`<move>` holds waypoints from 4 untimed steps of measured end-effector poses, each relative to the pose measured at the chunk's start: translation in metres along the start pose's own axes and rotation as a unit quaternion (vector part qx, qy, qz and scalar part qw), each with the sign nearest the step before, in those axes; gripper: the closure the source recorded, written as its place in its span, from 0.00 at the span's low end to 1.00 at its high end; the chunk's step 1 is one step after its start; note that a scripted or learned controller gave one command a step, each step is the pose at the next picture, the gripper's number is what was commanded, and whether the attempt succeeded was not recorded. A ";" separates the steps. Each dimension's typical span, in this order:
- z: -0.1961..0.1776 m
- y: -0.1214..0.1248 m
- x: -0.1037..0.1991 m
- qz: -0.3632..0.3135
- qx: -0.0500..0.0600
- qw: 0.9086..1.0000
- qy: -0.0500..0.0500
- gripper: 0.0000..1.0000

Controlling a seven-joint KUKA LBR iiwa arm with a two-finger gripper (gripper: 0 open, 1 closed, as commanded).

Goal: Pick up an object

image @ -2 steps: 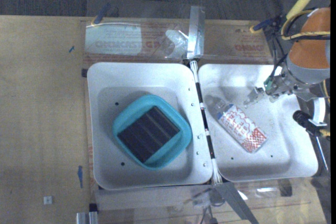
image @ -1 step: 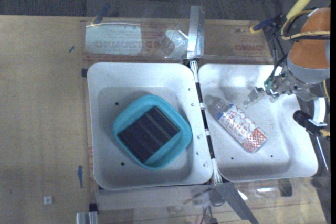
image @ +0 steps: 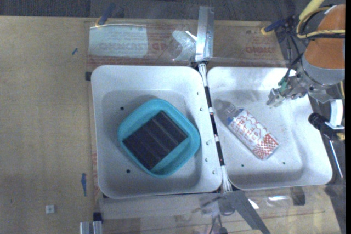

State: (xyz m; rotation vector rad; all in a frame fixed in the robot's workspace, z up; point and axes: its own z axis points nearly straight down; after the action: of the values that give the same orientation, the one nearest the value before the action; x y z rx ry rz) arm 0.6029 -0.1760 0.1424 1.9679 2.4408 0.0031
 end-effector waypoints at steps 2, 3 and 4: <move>-0.012 -0.060 0.030 -0.022 0.003 1.000 0.002 0.00; 0.012 -0.085 0.023 -0.065 -0.017 0.998 -0.005 0.00; 0.015 -0.087 0.026 -0.110 -0.027 0.993 -0.014 0.00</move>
State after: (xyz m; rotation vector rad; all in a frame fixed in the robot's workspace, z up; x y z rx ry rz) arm 0.5121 -0.1691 0.1267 1.6564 2.5956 0.0400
